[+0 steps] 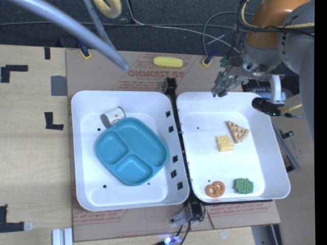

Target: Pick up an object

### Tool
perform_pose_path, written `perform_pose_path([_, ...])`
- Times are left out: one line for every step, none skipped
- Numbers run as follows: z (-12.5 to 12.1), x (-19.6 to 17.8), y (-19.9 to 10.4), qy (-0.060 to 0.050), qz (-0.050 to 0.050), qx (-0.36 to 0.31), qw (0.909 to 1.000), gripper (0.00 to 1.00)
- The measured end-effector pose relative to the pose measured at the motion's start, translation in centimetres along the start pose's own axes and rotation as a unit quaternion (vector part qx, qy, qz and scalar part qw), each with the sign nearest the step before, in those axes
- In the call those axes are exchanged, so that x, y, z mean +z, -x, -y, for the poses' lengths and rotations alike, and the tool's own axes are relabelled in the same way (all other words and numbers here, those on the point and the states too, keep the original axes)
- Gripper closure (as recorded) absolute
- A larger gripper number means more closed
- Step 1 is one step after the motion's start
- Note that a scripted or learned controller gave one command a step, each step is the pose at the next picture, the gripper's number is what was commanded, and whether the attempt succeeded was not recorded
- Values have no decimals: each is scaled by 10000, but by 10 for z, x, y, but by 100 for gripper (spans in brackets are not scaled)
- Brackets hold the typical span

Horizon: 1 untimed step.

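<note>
In the right bin lie a pizza slice, a yellow cheese cube, a pretzel and a green broccoli piece. My gripper hangs above the bin's far edge, up and left of the pizza slice, with nothing between its fingers. The left bin holds a blue divided plate and a small white cup lying on its side.
A yellow banana-shaped toy lies on the cardboard behind the bins. Cables run along the back. A black divider separates the two bins. A grey pole slants across the upper left.
</note>
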State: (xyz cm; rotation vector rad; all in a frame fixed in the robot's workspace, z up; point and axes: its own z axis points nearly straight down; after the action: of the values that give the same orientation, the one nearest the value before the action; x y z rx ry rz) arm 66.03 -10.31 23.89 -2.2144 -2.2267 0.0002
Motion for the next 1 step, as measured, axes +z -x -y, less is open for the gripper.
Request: perform_pose_path([5,11,-58,-8,-2,-3,10000,100])
